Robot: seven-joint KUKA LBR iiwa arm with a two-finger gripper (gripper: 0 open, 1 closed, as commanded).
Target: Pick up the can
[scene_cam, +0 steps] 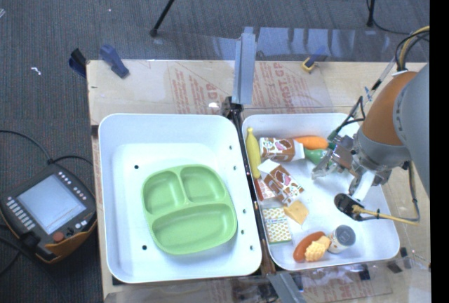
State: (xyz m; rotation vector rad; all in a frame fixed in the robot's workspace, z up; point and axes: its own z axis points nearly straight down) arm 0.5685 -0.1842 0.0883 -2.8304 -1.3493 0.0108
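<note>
One can [343, 238] beside corn [318, 247] (hand [342, 170] apart, grip unclear).

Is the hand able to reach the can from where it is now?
Probably yes. The can stands upright near the right bin's front corner, its top uncovered; the hand hangs above that bin, though the corn lies close beside the can.

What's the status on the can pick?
Gripper low over right bin, nothing seen held. Can upright near front edge, untouched. Corn crowds its left.

The grey arm [421, 119] reaches in from the right, orange band [386, 112] above the wrist, end effector [335, 163] pointing left and down.
</note>
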